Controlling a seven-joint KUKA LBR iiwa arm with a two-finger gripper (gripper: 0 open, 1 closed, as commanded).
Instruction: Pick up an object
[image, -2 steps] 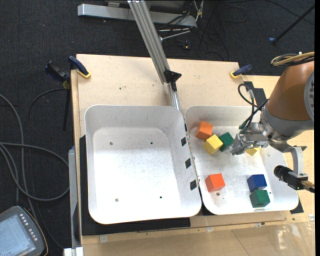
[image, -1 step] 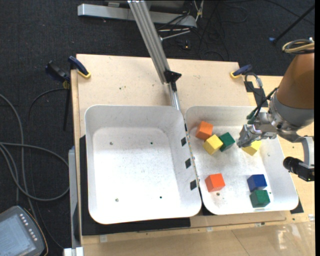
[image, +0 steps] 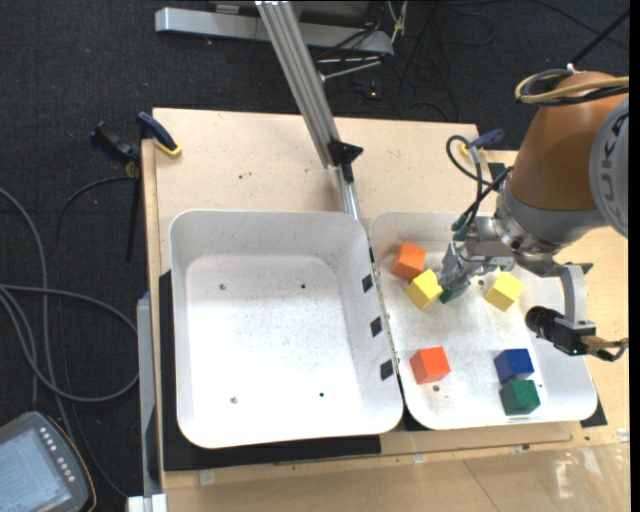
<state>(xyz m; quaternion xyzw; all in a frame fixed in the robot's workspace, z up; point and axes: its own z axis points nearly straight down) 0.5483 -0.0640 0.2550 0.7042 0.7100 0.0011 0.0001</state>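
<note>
The right bin (image: 575, 395) holds several small blocks. An orange block (image: 408, 259) and a yellow block (image: 424, 289) sit near its upper left. Another yellow block (image: 503, 291) lies right of the gripper. An orange-red block (image: 431, 364), a blue block (image: 514, 364) and a green block (image: 520, 396) lie toward the front. My gripper (image: 456, 283) hangs low over the bin between the two yellow blocks, just right of the left one. A small dark green piece shows at its tip.
The left bin (image: 200, 300) stands beside the right one, separated by a rim with black clips. A slanted metal rod (image: 305, 85) runs from the top down to the bins' junction. Clamps and cables lie at the bench's upper left.
</note>
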